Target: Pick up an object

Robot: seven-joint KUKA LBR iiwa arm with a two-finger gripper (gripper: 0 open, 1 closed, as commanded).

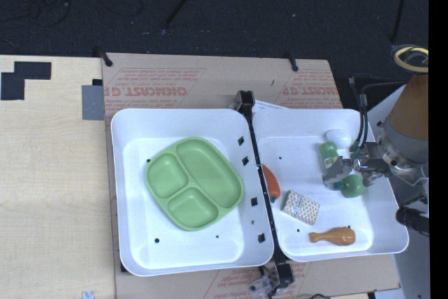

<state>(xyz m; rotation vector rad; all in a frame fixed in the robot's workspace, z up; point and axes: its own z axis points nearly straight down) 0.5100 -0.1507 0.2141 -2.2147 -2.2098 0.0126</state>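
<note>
Two shallow white bins: left bin point(126, 150) with one green three-compartment plate point(193, 183); right bin point(308, 124) with one green bottle point(329, 153), one patterned packet point(302, 206), one tan drumstick toy point(334, 237), one orange item point(271, 183). Pincer point(348, 175) over right bin, state cannot tell.

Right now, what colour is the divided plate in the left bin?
Light green, all three compartments; the divided plate shows plainly in the camera view.

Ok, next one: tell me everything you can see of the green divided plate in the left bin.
The green divided plate is a pale green, rounded-rectangle tray that looks like smooth moulded plastic. Raised ridges split it into three compartments: one large along its upper right, two smaller along its lower left. All three look bare. It lies flat and right side up on the floor of the left bin, turned at a slant to the bin's walls, roughly central. Nothing else touches it; the hand is over in the right bin.
</note>
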